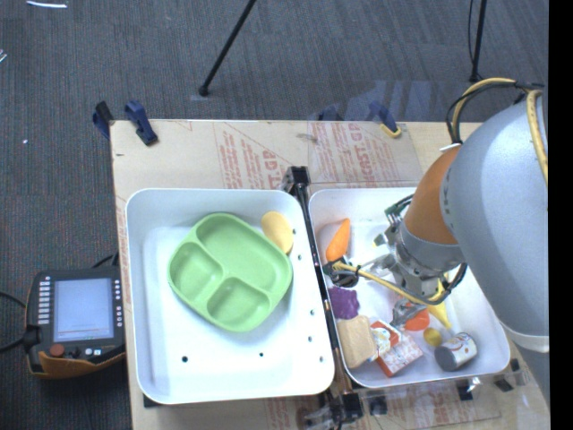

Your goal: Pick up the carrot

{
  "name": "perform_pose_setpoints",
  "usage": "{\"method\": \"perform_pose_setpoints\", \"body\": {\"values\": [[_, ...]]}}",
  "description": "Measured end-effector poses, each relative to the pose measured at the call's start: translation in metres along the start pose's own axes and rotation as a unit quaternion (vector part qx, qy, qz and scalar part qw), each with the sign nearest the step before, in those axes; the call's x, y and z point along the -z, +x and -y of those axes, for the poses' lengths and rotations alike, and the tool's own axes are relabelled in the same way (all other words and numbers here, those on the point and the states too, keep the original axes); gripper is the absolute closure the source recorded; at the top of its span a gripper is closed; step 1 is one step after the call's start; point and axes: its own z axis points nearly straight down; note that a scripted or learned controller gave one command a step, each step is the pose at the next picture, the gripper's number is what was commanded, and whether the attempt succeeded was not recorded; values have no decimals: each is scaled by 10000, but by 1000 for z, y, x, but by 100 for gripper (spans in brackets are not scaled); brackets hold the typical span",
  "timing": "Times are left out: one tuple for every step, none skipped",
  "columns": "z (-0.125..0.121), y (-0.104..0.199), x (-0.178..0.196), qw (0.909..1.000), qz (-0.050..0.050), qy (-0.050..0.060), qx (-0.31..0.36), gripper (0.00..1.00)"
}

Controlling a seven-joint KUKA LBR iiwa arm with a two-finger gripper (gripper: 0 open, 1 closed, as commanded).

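Carrot point(338, 238): orange, lying in the right bin's upper left part, close beside the divider between the two bins — tilted, its thin end pointing down-left. Nothing touches it from above.

Gripper point(407, 305): low in the middle of the right bin, under the grey arm with its orange band; it sits to the right of and below the carrot, apart from it.

Fingers: hidden among cables and the wrist body; I cannot tell whether they are wide or narrow, and nothing can be seen between them.

Arm point(501, 213): large grey shell covering the right bin's right side, with yellow and black cables looping off it toward the bin's centre.

Right bin point(367, 200): white, shallow; along its lower edge lie a purple item point(344, 302), a tan bread-like slice point(356, 339), a red-and-white small carton point(394, 348), a small yellow piece point(432, 336) and a grey can point(454, 351) on its side.

Left bin point(148, 330): white; holds a green divided plate point(231, 271) with three compartments, set at a slant — a yellow rounded item point(278, 231) touches the plate's upper right rim.

Table point(233, 150): brown board with red print, blue clamps point(139, 122) at its far left corner.

Floor side: a handheld control pendant point(76, 319) with a pale screen rests left of the table, well apart from both bins.
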Motion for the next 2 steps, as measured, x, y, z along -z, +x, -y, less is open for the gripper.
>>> {"method": "perform_pose_setpoints", "body": {"values": [[-14, 59, 1, 9998, -14, -10, 196, 0], [-11, 19, 0, 10000, 1, -2, -13, 0]]}}
